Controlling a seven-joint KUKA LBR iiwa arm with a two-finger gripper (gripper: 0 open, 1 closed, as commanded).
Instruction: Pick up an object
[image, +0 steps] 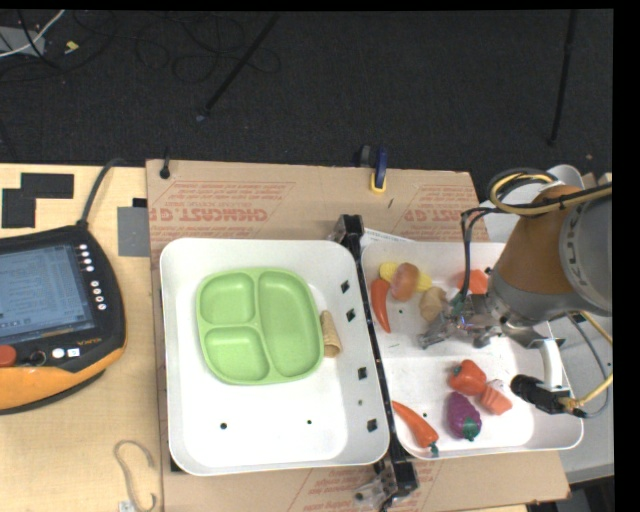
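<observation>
Camera view: end effector low inside the right bin, reaching in from the right beneath the grey arm with its orange band. Opening too blurred and dark to tell; nothing visibly gripped. Tip just beside a tan, potato-like piece. Scattered about the same bin: long red chilli by the left wall, peach-coloured fruit, red pepper, purple eggplant, orange carrot. In the left bin: green divided plate, small tan piece touching its right edge. Tablet pendant off left on the surface.
</observation>
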